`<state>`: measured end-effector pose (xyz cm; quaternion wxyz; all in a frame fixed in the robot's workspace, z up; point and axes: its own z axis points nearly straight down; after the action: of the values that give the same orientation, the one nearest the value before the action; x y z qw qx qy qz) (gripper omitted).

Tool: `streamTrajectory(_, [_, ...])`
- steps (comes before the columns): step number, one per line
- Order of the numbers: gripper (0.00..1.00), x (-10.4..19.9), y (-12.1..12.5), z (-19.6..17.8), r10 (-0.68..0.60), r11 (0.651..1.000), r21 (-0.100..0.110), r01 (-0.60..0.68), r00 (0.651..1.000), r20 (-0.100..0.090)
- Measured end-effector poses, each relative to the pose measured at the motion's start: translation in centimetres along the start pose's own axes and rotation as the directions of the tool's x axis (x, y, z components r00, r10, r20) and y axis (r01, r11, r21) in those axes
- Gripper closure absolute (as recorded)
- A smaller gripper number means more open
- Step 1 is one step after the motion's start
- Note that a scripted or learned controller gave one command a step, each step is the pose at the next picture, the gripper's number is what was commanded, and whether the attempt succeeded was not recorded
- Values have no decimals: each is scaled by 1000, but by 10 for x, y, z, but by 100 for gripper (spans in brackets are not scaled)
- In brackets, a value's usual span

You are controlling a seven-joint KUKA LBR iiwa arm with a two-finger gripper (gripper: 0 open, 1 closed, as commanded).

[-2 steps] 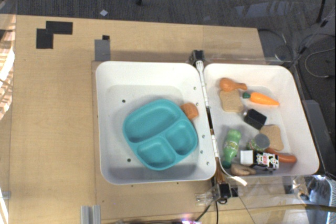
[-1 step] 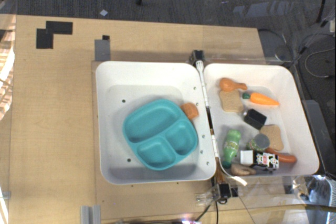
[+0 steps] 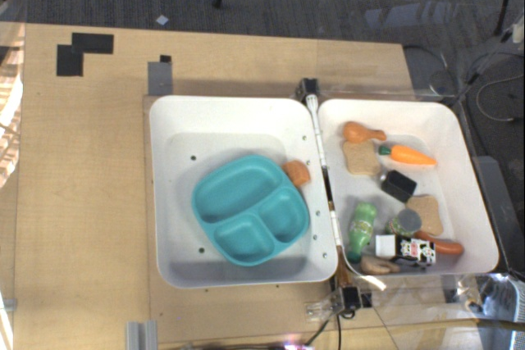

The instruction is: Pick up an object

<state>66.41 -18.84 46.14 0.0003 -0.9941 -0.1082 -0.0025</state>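
Down at the front edge of the right bin (image 3: 459, 135) lies a tan, stick-like piece (image 3: 377, 265), touching a small white and black carton (image 3: 404, 248). A red sausage (image 3: 440, 245) lies just beside the carton's right end, and a green bottle (image 3: 362, 227) lies on its left, close to the wall between the bins. Behind the carton sits a grey round thing (image 3: 408, 221) against a slice of bread (image 3: 428, 213), and past those a black block (image 3: 398, 185). Further back are a carrot (image 3: 408, 155), a second slice of bread (image 3: 359, 159) and an orange drumstick (image 3: 362, 132), all near one another. Any of these could be the object to pick up, and all of them rest on the bin floor.

As for the pincer, I cannot tell whether it is open or closed.

Over in the left bin (image 3: 176, 143) a teal divided plate (image 3: 250, 209) lies flat, with an orange bun (image 3: 297, 173) touching its back right rim. Both bins sit side by side on the wooden bench (image 3: 82, 201).
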Motion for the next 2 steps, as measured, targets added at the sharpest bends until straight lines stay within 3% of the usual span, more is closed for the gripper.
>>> streamTrajectory(1, [100, -2, 11, -13, 8, 1000, 0, -8, 1000, 0])
streamTrajectory(2, [100, -3, 14, -1, 7, 1000, 0, -7, 1000, 2])
